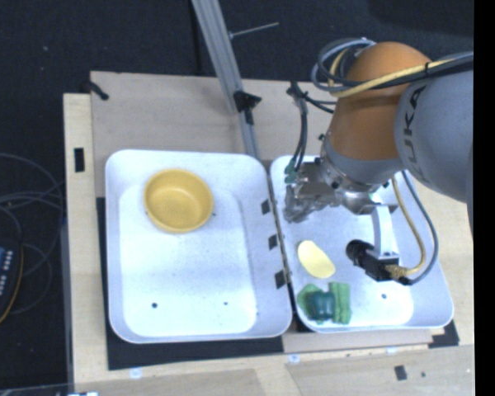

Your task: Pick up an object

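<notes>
Three candidate objects in right white bin (425, 304): pale yellow oval piece (316, 259), teal round object (318, 303), green block (341, 301). Claw (299, 206) at yellow piece's 11 o'clock, near; finger state: cannot tell. Centre over yellow piece, descend straight, avoid bin wall.

Even overhead light, slight softness

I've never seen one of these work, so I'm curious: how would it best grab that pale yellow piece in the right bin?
Probably from straight above, closing across the narrow width of the yellow piece. It lies flat with bare bin floor on both long sides, while its lower end sits near the green things.
</notes>
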